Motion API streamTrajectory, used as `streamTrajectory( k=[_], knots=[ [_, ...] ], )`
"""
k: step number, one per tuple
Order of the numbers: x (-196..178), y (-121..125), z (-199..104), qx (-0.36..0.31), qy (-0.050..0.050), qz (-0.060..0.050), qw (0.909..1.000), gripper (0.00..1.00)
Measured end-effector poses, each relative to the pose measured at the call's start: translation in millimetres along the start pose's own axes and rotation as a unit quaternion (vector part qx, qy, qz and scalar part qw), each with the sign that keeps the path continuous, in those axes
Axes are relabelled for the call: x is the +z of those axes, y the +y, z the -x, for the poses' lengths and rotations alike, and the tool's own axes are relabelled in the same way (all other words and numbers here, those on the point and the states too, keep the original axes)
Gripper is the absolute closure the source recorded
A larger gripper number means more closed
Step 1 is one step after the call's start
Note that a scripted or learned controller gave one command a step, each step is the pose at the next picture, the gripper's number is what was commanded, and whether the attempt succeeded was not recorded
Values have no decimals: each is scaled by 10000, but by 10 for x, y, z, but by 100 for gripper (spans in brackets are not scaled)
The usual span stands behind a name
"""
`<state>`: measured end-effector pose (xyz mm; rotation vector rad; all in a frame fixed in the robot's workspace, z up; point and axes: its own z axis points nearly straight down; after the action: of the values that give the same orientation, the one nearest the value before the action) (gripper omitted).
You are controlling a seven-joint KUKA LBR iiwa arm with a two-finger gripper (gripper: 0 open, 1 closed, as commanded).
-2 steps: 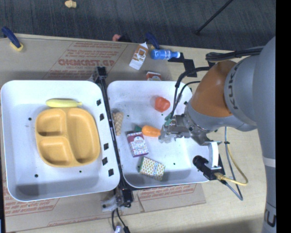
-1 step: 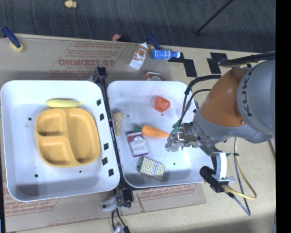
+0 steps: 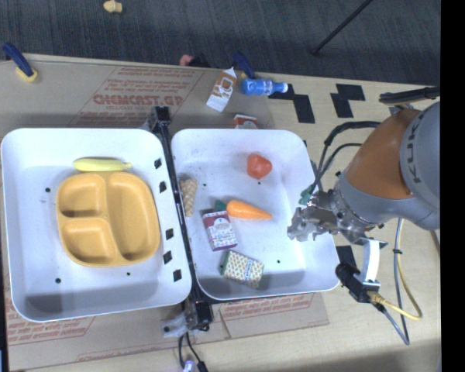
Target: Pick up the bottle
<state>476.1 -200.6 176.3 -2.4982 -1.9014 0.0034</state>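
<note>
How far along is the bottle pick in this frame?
Nothing looks done yet. The blue bottle lies on the bench beyond the right bin, outside both bins. The gripper is low at that bin's right wall, well away from the bottle. Reaching, grasping and lifting all remain.

Two bins sit side by side on the surface (image 3: 310, 328). The left bin (image 3: 15, 231) holds a divided tray (image 3: 108, 215); the right bin (image 3: 294, 277) holds a carrot (image 3: 248, 211) and packets (image 3: 219, 231). The bottle (image 3: 260, 87) lies behind the right bin, on the surface.
</note>
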Motion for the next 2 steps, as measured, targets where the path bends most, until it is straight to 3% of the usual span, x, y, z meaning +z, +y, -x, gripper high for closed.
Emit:
streamTrajectory(
  k=[1,2],
  knots=[
    [127,-37,-139,2788,9,-5,9603,100],
    [307,-127,-453,3063,11,-22,9519,100]
  ],
)
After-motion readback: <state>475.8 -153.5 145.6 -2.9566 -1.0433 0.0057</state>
